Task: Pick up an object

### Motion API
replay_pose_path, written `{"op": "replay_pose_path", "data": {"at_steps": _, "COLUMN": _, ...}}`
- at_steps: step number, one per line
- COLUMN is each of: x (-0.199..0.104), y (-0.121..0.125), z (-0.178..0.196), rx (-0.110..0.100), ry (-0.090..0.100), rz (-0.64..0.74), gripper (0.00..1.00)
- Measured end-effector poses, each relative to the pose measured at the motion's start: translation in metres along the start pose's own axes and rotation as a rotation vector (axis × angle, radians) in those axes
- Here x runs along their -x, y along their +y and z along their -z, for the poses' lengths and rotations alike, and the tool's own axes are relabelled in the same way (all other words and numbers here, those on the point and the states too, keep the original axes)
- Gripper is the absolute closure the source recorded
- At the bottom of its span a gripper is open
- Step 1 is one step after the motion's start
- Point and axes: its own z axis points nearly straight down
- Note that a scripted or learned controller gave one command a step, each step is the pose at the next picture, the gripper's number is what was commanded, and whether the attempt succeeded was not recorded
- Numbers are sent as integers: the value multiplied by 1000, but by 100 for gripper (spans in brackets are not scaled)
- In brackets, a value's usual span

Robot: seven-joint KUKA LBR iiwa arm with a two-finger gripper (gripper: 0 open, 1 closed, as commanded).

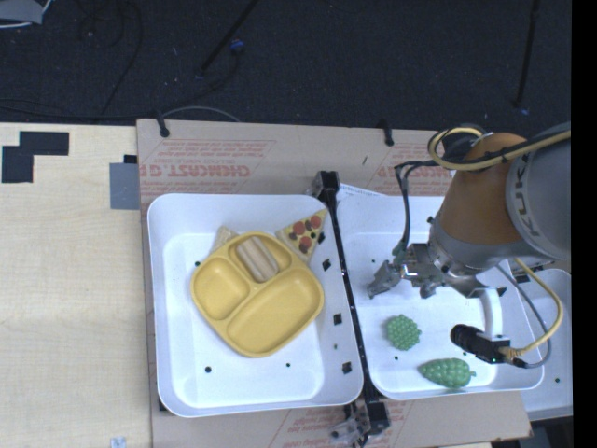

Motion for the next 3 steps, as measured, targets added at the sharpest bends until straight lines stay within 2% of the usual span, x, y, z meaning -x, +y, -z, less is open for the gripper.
{"op": "replay_pose_path", "data": {"at_steps": 1, "x": -1, "y": 0, "z": -53, "rx": 2, "ry": 0, "rz": 0, "gripper": 0}}
{"op": "replay_pose_path", "data": {"at_steps": 2, "x": 1, "y": -1, "z": -42, "rx": 1, "ry": 0, "rz": -5, "gripper": 100}}
{"op": "replay_pose_path", "data": {"at_steps": 3, "x": 8, "y": -7, "z": 3, "rx": 7, "ry": -1, "rz": -5, "gripper": 100}}
